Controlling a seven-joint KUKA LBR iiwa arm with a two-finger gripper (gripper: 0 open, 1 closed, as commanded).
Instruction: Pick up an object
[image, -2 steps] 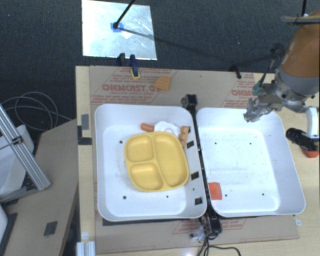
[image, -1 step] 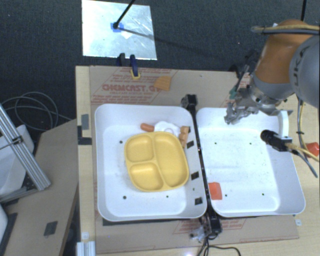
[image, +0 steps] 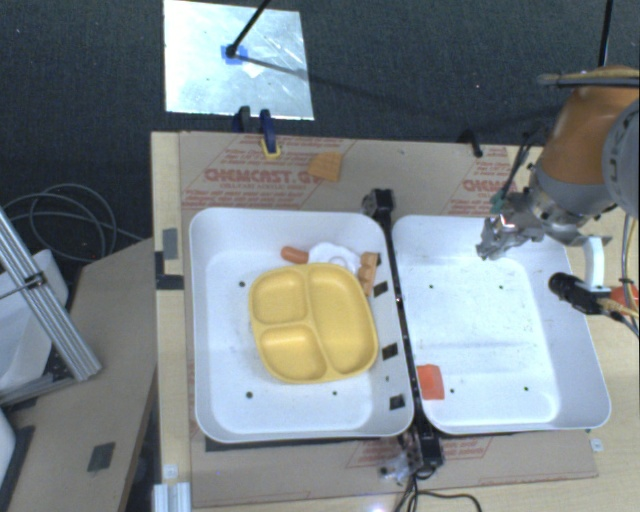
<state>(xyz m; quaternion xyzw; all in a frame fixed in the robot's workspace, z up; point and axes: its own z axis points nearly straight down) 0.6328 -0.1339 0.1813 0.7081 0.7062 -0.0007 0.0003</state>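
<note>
A yellow divided plate (image: 311, 323) lies in the middle of the left bin (image: 225, 400). Behind it lie a small orange sausage-shaped piece (image: 295, 255), a white cup-like item (image: 335, 257) and a tan block (image: 368, 270) by the bin's right wall. A small orange-red block (image: 429, 381) rests at the front left corner of the right bin (image: 570, 400). My gripper (image: 493, 243) hangs over the back of the right bin, pointing down, with nothing seen between its fingers. It is far from the orange-red block.
A shiny metal sheet (image: 238, 58) lies on the dark floor beyond the bench. A tan piece (image: 325, 167) sits on the cardboard behind the left bin. Black clips (image: 381, 201) hold the bins together along their shared edge.
</note>
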